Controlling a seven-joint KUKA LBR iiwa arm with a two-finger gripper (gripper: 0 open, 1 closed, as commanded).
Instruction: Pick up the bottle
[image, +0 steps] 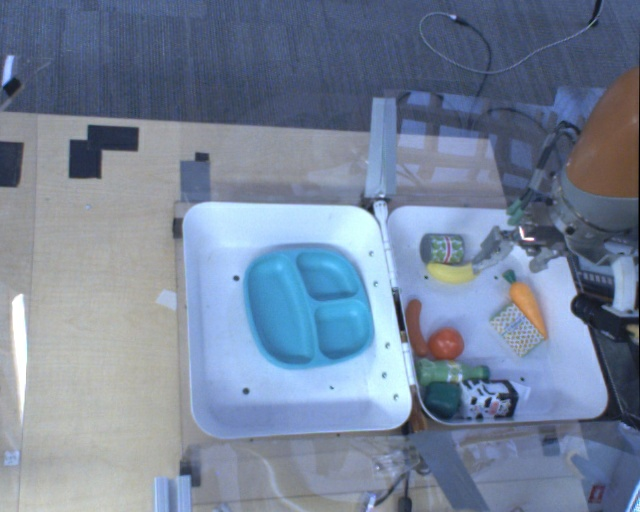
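The bottle (452, 374) is green and lies on its side near the front left corner of the right bin (585, 385), between a tomato (446, 344) and a cow-patterned carton (490, 400). My gripper (516, 252) hangs over the far half of that bin, well behind the bottle, between a banana (450, 272) and a carrot (527, 306). Its fingers (488, 247) are spread open with nothing between them.
The right bin also holds a green-labelled can (443, 247), a checked box (517, 329), a sausage (414, 326) along its left wall and a dark green item (443, 399) by the carton. The left bin (215, 400) holds a blue divided plate (308, 305).
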